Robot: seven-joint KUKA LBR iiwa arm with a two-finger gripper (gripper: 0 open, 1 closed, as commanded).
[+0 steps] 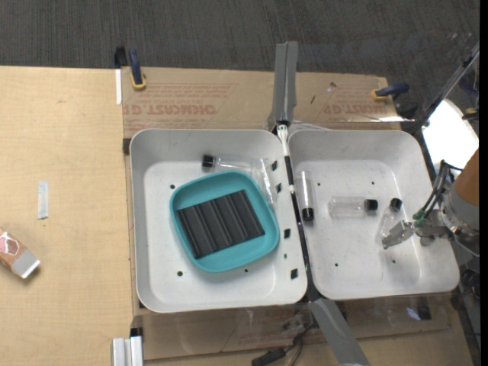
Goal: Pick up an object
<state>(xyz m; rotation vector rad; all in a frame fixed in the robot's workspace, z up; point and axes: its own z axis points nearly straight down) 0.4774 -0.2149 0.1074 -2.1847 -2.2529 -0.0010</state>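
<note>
one teal tray [226, 223], three clear tubes [352, 206]

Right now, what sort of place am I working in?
Likely a robotics lab's grasping test bench: two shallow white bins on clamped cardboard, loose clear vials and a teal tray as practice objects.

Two white bins [145, 204] on bench [61, 143]

Bench top [61, 128] tan, with a cardboard sheet [229, 101] under the bins, held by a clamp [136, 71] at back left and another clamp [389, 92] at back right. White strip [43, 200] and small packet [17, 255] lie far left. Dark carpet [191, 14] behind.
</note>
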